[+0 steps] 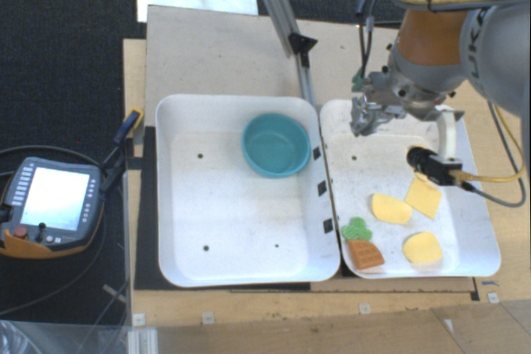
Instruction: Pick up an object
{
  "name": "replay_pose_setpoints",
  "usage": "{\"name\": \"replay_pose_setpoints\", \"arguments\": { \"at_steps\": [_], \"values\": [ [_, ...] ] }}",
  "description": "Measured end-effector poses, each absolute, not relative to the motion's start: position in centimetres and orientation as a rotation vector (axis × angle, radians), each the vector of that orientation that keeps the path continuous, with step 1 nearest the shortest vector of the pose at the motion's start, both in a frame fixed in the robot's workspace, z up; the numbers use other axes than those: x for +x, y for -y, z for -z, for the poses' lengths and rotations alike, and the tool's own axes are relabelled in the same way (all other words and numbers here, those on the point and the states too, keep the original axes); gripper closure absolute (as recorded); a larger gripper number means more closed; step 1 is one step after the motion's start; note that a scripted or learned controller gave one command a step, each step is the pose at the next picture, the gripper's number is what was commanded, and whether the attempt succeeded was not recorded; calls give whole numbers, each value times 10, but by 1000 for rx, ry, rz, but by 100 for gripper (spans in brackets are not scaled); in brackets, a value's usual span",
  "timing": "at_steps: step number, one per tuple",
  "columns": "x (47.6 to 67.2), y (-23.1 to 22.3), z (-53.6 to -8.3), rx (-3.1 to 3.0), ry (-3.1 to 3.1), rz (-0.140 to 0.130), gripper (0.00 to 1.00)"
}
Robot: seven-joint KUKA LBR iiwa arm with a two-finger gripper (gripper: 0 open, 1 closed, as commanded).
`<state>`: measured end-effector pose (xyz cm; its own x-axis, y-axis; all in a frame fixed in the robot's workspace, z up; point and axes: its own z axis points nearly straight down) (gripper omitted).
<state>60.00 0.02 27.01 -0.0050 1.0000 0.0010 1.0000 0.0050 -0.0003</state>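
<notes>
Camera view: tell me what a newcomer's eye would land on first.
The arm's orange band stands out at the upper right, above the end effector at the far end of the right bin. Next comes the teal bowl in the left bin, then the yellow pieces in the right bin's near half.

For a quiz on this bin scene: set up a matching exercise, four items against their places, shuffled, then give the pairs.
Items:
1. teal bowl
2. carrot-shaped toy
3. gripper
4. handheld control pendant

Places:
A. off the bench, at the view's left
B. over the far end of the right bin
C. left bin, far right part
D. right bin, near left corner

Pairs: 1-C, 2-D, 3-B, 4-A
</notes>
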Motion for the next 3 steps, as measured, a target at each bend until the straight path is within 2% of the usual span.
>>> {"name": "replay_pose_setpoints", "arguments": {
  "at_steps": [1, 2, 3],
  "values": [
    [619, -51, -271, -2216, 2227, 2, 100],
    [630, -93, -261, -2217, 2225, 1, 100],
    [630, -91, -261, -2221, 2223, 1, 0]
  ]
}}
